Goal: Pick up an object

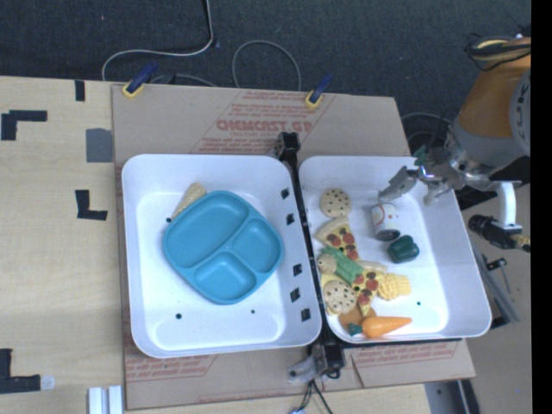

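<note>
My gripper (pixel 413 189) hangs over the far right part of the right bin (pixel 448 257), its fingers spread open with nothing between them. Just below its left fingertip lies a small grey cylinder (pixel 385 222), and beside that a dark green toy (pixel 403 249). Along the bin's left side sits a heap of toy food: a round cookie (pixel 335 202), a pizza slice (pixel 336 238), a green piece (pixel 348 268), a corn cob (pixel 392 286), a second cookie (pixel 338 296) and a carrot (pixel 386 325).
The left bin (pixel 142 231) holds a blue divided plate (pixel 224 245) with a tan piece (pixel 188 198) sticking out from under its far left edge. The grey and orange arm (pixel 496 102) comes in at the upper right. Cables lie behind the bins.
</note>
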{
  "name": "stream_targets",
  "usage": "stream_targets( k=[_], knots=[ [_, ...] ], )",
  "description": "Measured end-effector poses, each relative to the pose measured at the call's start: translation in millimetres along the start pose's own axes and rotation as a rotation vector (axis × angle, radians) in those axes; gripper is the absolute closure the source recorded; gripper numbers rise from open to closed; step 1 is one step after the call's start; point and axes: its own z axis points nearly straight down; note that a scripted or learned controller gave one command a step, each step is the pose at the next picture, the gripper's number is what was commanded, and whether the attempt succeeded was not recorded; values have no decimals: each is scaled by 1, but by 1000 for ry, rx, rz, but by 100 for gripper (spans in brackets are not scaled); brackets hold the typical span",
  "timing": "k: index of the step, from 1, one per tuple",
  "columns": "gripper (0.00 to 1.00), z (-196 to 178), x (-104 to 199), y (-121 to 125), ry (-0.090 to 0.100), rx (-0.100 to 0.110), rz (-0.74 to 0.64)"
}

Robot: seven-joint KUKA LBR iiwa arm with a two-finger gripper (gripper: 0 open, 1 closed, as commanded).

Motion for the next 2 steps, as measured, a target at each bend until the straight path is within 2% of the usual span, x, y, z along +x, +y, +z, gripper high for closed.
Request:
stream_targets(
  k=[1, 2],
  knots=[
    [0, 106, -2, 5, -4, -5, -2],
    [100, 88, -2, 7, -6, -10, -1]
  ],
)
